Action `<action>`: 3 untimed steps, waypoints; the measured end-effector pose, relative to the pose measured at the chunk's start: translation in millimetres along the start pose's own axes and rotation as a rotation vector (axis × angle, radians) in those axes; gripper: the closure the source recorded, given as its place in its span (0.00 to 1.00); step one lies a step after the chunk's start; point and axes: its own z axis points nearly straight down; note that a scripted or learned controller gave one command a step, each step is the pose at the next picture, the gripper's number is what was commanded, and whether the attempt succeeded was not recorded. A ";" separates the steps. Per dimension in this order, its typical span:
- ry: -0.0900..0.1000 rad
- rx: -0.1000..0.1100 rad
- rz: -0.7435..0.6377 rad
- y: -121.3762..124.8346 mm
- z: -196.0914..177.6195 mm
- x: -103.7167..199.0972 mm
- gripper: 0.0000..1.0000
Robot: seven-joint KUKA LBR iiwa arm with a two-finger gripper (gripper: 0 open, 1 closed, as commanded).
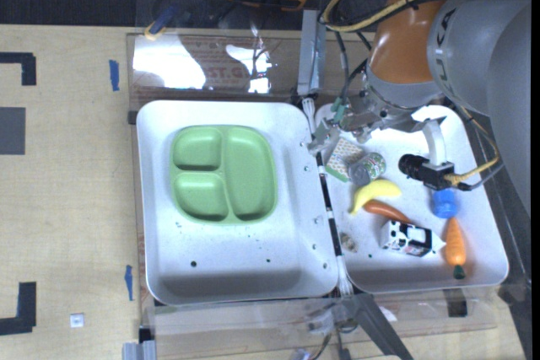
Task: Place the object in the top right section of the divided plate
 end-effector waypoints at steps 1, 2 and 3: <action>-0.001 -0.002 -0.008 2.0 0.0 1.7 0.00; 0.000 0.004 0.590 -35.3 -3.7 14.5 0.00; -0.011 -0.004 0.319 4.3 43.5 73.3 0.00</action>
